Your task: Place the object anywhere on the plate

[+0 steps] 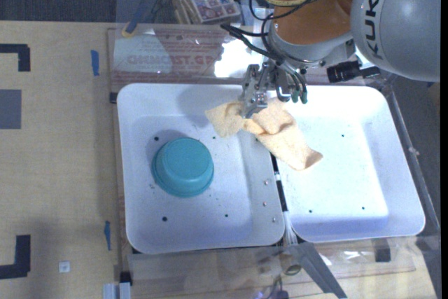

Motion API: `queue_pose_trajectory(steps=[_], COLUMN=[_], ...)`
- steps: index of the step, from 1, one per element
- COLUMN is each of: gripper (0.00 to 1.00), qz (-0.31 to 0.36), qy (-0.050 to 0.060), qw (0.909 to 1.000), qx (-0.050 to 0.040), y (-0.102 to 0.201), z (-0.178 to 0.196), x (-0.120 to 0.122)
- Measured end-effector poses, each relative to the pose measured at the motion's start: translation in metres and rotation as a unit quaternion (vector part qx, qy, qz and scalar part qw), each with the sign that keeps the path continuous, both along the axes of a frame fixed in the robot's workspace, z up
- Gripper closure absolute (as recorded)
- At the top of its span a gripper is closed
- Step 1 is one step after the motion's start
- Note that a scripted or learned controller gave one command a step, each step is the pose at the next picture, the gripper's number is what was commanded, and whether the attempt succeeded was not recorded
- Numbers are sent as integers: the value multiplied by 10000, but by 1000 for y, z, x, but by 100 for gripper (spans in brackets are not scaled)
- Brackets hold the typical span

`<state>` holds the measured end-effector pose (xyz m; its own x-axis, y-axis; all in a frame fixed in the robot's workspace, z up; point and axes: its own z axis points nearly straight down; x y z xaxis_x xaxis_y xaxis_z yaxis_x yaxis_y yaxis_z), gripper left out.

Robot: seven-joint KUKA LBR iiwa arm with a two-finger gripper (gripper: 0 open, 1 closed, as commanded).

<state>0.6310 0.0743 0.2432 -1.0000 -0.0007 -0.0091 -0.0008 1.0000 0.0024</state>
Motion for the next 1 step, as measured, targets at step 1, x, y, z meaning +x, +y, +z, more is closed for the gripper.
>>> queue_pose_trajectory(steps=[1], gripper=[100], qz=[22], qy=[2], qw=[10000], qx=[2], y=[51], z=[-12], x=[1])
